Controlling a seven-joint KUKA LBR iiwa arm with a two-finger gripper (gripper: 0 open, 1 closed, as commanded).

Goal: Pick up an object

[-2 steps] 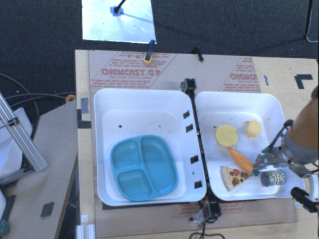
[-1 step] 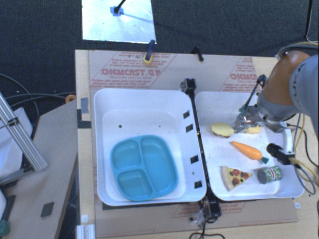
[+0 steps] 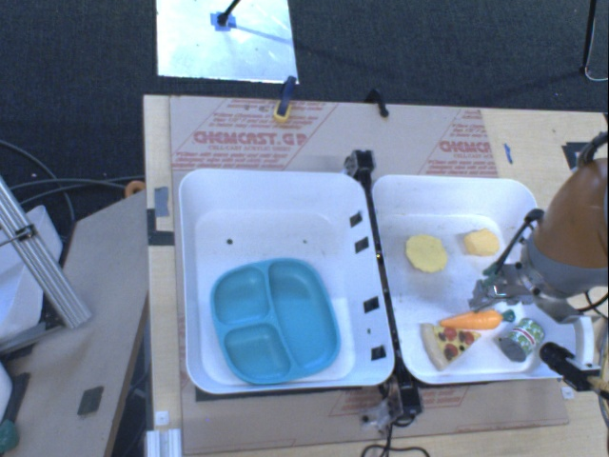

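The right bin (image 3: 447,190) holds several toy foods: a round yellow disc (image 3: 426,252), a yellow block (image 3: 481,243), an orange carrot (image 3: 472,320), a pizza slice (image 3: 447,343) and a small can (image 3: 520,339) lying on its side. My gripper (image 3: 492,291) reaches in from the right and hangs just above the carrot's right end, between the yellow block and the can. The arm's orange band (image 3: 576,219) rises behind it. Nothing is visibly lifted; all the objects lie on the bin floor.
The left bin (image 3: 276,198) holds a blue divided plate (image 3: 273,320). A black divider strip (image 3: 373,274) runs between the two bins. A metal plate (image 3: 226,25) lies beyond the bench at the top.
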